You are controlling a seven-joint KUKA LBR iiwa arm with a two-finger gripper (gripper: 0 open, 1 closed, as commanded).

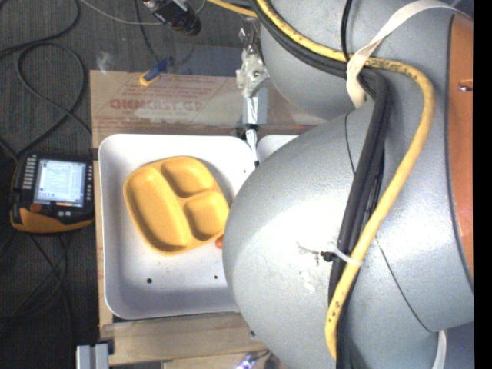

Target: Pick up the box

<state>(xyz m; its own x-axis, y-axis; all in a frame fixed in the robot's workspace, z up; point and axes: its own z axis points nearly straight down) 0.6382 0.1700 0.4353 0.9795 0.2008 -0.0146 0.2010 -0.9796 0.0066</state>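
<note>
Looking down at a slant on worktop (165, 102), brown cardboard sheet w/ faded red print over it. Left white bin (154, 283) in plain sight, shallow, rounded corners, two small dark spots on its floor near the front wall. Inside it, a yellow divided tray (177, 202), three compartments, lying flat, slightly skewed, in the bin's middle-to-rear part, apart from the left and front walls. Just a corner of the second white bin (274, 142) seen, right beside the first, w/ a dark seam between them.

Grey arm (307, 229) reaching in from the right, very close to the lens, covering the right side of the left bin and nearly all of the second. Orange band (470, 129) at far right. Yellow hose (400, 183) and black cable running along the arm body, tied w/ white straps.

Claw state: can't tell. Box position: can't tell for sure either; small red-orange sliver (219, 242) at the arm's edge, touching or just beside the tray's near-right corner, poss. part of the box, but too little seen to say.

Off the worktop, left: handheld pendant (52, 192) w/ lit screen and orange trim on dark floor, black cables looping round it. Small blue-and-yellow item (155, 71) at the cardboard's far edge. Black cylindrical fitting (178, 15) up top, metal bracket (251, 75) hanging below it towards the bins' seam.
</note>
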